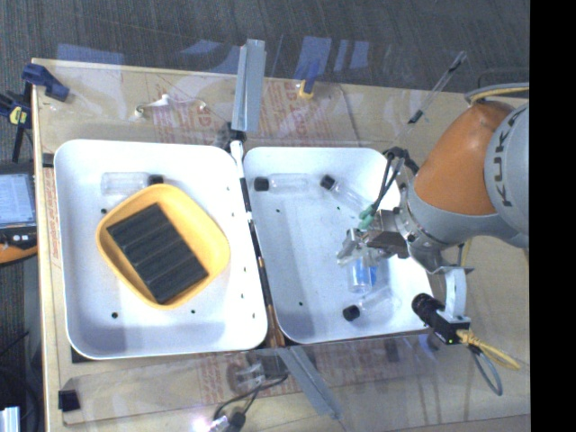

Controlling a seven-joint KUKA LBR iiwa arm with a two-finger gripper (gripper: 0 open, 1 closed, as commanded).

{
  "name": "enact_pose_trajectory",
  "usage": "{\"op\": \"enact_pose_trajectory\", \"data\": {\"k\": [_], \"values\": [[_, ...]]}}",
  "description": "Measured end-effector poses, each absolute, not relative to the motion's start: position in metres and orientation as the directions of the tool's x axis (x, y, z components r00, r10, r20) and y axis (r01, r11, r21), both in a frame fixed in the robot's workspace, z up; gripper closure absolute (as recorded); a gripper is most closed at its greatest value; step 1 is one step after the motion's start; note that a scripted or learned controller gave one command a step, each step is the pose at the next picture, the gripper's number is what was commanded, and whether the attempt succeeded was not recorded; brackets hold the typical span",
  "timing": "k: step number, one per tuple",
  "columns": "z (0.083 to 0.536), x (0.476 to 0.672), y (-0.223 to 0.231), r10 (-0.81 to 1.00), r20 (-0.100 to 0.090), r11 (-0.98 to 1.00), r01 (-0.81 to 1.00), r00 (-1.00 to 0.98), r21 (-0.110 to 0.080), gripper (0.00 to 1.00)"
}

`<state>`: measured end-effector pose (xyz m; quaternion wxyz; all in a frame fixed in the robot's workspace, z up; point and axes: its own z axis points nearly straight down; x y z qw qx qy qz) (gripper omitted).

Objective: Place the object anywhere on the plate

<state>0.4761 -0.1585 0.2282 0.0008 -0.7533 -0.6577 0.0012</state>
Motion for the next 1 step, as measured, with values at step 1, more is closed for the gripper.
{"op": "enact_pose_trajectory", "data": {"k": [1], "values": [[0.2282, 0.4761, -0.1585, 0.991, -0.001, -0.135, 0.991, 0.135, -0.003, 0.0]]}}
